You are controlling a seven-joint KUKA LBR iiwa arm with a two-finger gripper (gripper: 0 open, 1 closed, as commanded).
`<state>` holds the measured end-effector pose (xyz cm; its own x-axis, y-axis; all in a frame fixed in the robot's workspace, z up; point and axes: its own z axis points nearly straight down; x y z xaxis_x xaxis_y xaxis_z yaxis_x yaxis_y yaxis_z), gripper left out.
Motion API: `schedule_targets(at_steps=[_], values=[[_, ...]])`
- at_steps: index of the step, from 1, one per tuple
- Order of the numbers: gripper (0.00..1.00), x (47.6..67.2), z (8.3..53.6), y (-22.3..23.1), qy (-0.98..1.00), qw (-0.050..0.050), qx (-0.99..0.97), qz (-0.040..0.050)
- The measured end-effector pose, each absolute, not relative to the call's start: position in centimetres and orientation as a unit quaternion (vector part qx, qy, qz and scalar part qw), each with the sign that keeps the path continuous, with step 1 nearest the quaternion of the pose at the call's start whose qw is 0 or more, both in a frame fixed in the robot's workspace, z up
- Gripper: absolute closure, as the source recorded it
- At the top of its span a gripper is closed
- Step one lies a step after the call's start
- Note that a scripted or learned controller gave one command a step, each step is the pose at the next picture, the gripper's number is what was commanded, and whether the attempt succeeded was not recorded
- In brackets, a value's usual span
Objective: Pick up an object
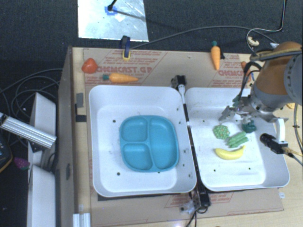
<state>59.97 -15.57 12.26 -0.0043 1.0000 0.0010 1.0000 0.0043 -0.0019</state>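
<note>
Far left of the gripper, outside the bins: a tomato-like red toy (89,65) and a carrot (120,78) lie on the cardboard bench top (142,63). The carrot's long axis runs left-right, green end to the left.

Left bin (102,141), well left of the gripper: holds a blue divided plate (149,143), flat, roughly centred.

A second carrot (216,56) lies on the cardboard up and left of the gripper, long axis near vertical in the view, green top at the far end.

Right bin (208,174): the gripper (231,112) sits over the upper middle of this bin, arm coming in from the right with the orange band above it. The metal fingers (226,113) point left and slightly toward the camera. They look spread apart, nothing visible between them. No contact with any toy can be made out.

Just below the gripper: a round green studded toy (220,131). Below and slightly right of the gripper: an elongated green vegetable (238,138), long axis tilted, right end higher. Touching or just below it, the yellow banana (229,152), long axis left-right, ends curving up toward the gripper. A small dark teal piece (249,126) sits right of the fingers, close under the wrist; whether it touches the arm I cannot tell.
</note>
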Motion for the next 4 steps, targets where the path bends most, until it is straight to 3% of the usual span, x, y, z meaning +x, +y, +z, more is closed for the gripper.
schedule_targets(at_steps=[1, 2, 3, 4], values=[[0.00, 57.4, 8.4, -12.5, -0.709, 0.000, -0.706, -0.0001], [0.00, 63.3, 11.6, -16.4, -0.709, -0.003, -0.705, -0.0011], [0.00, 60.3, 9.1, -9.6, -0.709, 0.001, -0.705, -0.0005], [0.00, 54.8, 8.4, -10.2, -0.708, 0.000, -0.707, 0.0004]])
